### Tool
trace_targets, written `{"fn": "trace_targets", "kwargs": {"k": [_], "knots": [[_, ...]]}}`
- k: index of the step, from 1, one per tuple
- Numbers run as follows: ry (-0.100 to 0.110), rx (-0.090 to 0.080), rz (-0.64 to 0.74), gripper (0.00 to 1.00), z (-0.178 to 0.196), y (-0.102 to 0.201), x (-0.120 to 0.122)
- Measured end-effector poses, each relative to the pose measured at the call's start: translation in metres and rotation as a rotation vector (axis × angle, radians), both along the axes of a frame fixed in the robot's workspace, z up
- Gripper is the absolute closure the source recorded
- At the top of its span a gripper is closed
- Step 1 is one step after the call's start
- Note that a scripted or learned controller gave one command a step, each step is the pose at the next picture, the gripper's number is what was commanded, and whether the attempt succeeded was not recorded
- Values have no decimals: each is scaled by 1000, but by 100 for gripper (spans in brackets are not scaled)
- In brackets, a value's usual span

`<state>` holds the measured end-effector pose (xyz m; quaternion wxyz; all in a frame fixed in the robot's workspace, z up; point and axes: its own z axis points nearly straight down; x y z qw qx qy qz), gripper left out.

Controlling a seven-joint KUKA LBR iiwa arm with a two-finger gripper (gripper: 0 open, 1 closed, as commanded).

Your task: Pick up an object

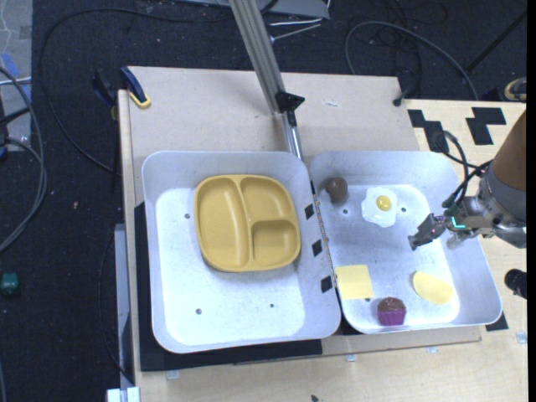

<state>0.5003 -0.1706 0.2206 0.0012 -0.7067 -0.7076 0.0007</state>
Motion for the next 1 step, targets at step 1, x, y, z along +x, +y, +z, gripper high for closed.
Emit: {"fn": "trace_targets", "kwargs": {"k": [1], "knots": [[-2,-1,0,0,1,0,1]]}}
